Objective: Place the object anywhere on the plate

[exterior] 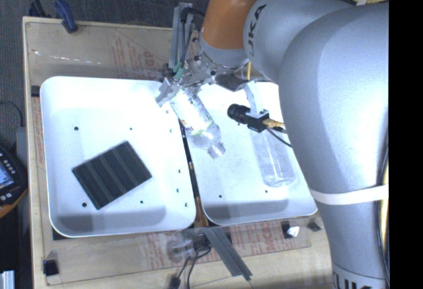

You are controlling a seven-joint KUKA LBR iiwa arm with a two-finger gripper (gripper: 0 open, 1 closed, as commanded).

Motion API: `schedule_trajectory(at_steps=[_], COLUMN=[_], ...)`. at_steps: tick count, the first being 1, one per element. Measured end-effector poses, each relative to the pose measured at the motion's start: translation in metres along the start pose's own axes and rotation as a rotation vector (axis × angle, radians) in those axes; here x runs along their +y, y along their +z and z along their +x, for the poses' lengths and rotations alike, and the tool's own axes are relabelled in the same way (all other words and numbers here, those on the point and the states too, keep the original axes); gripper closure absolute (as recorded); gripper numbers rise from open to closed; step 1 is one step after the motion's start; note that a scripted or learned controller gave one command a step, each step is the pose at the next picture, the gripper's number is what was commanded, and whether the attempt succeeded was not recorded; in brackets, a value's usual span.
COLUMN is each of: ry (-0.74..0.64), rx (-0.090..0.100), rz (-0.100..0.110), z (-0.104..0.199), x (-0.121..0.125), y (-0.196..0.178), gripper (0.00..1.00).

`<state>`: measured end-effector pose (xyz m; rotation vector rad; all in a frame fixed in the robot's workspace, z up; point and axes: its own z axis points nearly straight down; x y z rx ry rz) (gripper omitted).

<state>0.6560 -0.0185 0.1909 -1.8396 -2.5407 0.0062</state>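
Carrying the bottle toward the plate

My pincer (173, 86) is gripping the clear plastic bottle (197, 122) by its top, hanging over the bins' divide; the dark ridged rectangular plate (111, 174) in the left white bin (53, 92) is waiting, delivery undone.

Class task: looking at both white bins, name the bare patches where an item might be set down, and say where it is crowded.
Left bin: bare floor above and left of the dark ribbed plate, and along its near wall. Right bin: a bare strip at the near edge, below the two clear plastic bottles. Crowded: the right bin's far end, where the gripper and arm hang over the bottles.
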Motion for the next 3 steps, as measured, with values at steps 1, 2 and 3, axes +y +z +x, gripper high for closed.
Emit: schedule_trajectory(at_steps=[1, 2, 3], ry=[-0.410, -0.659, -0.368], rx=[-0.005, -0.001, -0.001], rz=[-0.007, -0.001, -0.002], z=[-0.001, 0.034, 0.106], x=[0.000, -0.044, -0.102], y=[-0.026, 0.001, 0.000], gripper=[0.00, 0.00, 0.00])
